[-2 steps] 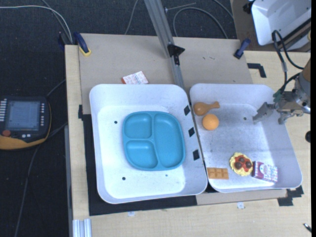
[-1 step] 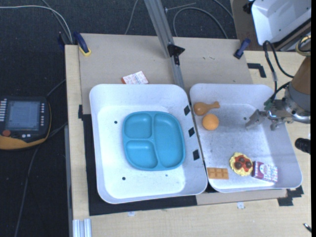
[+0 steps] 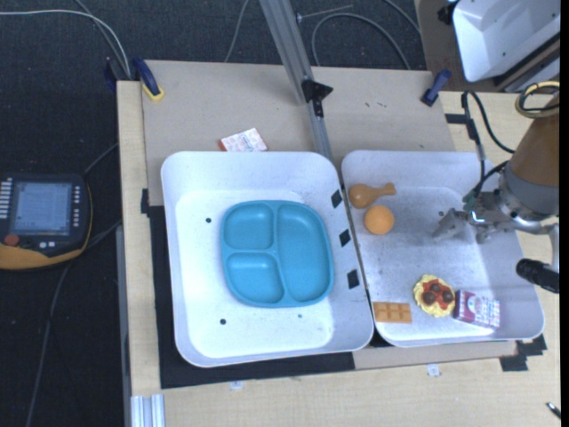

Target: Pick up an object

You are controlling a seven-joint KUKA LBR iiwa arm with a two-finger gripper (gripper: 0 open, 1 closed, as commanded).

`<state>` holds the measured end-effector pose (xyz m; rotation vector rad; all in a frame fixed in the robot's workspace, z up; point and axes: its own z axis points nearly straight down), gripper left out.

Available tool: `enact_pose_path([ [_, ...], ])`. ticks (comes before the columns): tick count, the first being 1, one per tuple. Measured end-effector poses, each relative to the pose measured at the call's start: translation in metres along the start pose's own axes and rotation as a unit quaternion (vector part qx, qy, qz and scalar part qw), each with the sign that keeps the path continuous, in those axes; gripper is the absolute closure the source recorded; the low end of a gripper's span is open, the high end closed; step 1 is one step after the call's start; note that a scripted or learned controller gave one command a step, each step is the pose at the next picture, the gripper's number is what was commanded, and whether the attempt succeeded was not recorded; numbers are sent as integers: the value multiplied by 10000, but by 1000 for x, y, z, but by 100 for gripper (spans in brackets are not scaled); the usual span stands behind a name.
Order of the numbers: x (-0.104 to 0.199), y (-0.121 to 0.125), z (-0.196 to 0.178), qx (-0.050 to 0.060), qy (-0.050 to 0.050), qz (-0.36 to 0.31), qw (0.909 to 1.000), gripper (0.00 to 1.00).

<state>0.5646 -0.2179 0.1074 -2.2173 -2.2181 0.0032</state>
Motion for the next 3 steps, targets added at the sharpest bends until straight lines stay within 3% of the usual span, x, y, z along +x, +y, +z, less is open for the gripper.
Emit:
enact_pose_path([
  [1, 0, 2, -15, -35, -8, -3, 10000, 100],
  [3, 0, 13, -118, -58, -24, -9, 10000, 100],
])
